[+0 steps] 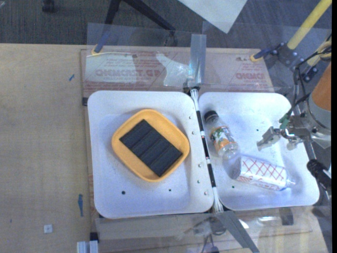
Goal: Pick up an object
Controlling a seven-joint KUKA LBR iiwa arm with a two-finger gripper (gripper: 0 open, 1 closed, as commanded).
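Lying in the right bin (247, 101), a clear plastic bottle (221, 136) with a black cap and an orange label rests just left of the hand (277, 136), close to the divider between the bins. A white tube (261, 173) with a red lattice pattern lies below and slightly left of the hand, its near end touching or just beside the bottle's base. The hand hovers over the bin's right half with its fingers spread apart, gripping nothing. Further left of the hand, the left bin (105, 188) holds a yellow tray (124, 157) carrying a ribbed black block (150, 147). Both bins sit on the worktop (37, 141).
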